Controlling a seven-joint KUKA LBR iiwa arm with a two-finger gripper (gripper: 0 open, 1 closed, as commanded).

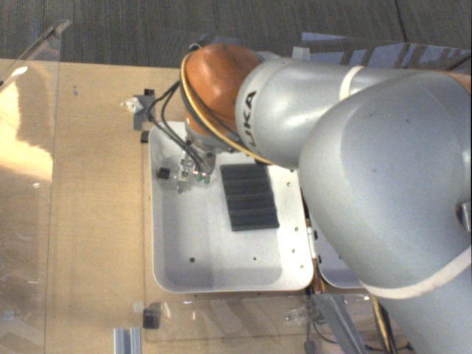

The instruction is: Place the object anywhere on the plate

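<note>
- Lying flat on the floor of the left bin (210, 253), the slab (249, 196) is a dark, ribbed rectangle a little toward 1 o'clock from the bin's middle. I take it for the object to be placed.
- Nothing touches the slab. Its long side runs roughly from 12 to 6 o'clock, with a slight tilt.
- The gripper (190, 175) hangs at the slab's 10 o'clock, near it but apart, close to the bin's far left corner.
- Whether the gripper is spread or closed cannot be told: its tip is small and cluttered in this view. Nothing can be made out in its grasp.
- A black bit (162, 173) sits just beside the gripper at its 9 o'clock, by the left wall. What it is cannot be told.
- The arm (317, 116) comes in from 3 o'clock and covers most of the right bin (335, 275), so where the plate lies cannot be told.
- Step in hand, as I judge it: the pick is not yet made and the gripper is off target.
- The next move calls for a shift toward 4 o'clock until the gripper is over the slab, then a turn of the wrist to span the narrow width.
- After that come the descent, the grasp and the carry to the plate.
</note>
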